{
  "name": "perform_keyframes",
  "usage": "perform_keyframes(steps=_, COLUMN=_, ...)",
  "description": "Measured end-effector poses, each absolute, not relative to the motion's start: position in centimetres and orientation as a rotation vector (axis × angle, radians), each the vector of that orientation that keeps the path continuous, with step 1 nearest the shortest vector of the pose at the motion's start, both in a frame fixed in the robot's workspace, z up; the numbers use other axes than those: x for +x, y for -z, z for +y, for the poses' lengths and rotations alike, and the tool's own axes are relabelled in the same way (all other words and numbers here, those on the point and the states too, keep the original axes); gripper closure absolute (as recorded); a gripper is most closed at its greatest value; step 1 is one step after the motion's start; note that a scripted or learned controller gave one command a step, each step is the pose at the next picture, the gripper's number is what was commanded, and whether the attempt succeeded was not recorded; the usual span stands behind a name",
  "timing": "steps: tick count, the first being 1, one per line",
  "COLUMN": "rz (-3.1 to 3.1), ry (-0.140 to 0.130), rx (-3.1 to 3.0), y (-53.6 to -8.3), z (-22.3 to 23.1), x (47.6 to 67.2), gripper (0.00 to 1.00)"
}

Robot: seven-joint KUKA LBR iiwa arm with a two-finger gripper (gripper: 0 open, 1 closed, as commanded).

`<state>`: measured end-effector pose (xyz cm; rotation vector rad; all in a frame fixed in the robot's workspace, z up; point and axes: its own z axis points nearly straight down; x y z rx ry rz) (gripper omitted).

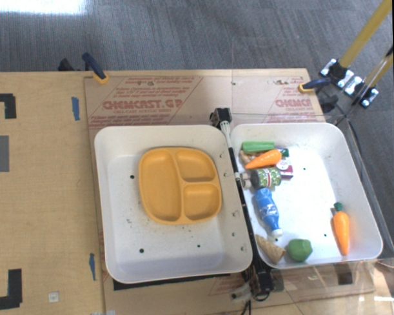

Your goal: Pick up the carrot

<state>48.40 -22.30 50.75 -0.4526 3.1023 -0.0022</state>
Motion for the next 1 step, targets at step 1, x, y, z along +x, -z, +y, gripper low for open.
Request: perform_keyframes(steps=1, rz=2.994, ry=0.001, rx=-0.931, y=-45.91, z=-17.71, x=49.19, gripper=0.00)
